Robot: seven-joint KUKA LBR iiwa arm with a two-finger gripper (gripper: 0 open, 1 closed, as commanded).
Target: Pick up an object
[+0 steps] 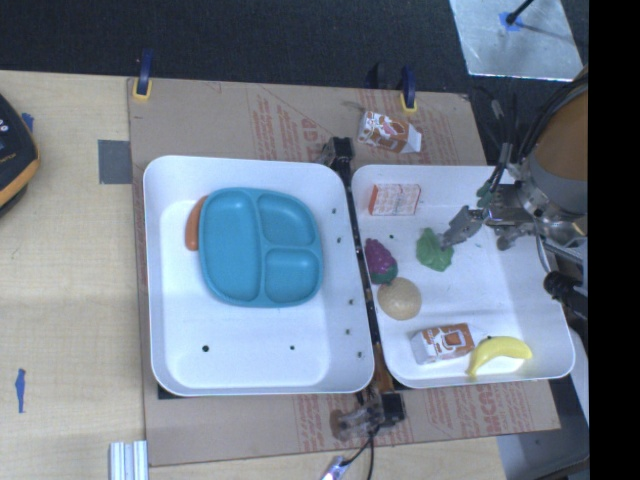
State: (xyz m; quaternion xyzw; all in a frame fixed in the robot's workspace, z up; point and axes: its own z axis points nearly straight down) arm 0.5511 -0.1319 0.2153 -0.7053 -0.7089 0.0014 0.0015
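Observation:
The right bin [530,298] holds a green broccoli-like piece [435,251], a purple grape bunch [380,259], a beige round item [399,298], an orange-and-white carton [393,199], a second small carton [442,343] and a yellow banana [498,354]. My gripper [478,236] hangs over this bin's upper right part, just right of the green piece. It is open, with one finger [460,226] slanting down toward the green piece and nothing between the fingers.
The left bin [250,368] carries a blue divided plate [262,246] with an orange item [191,226] half tucked under its left edge. A small packet [390,132] lies on the cardboard behind the bins. A yellow-black device [12,158] sits at the far left.

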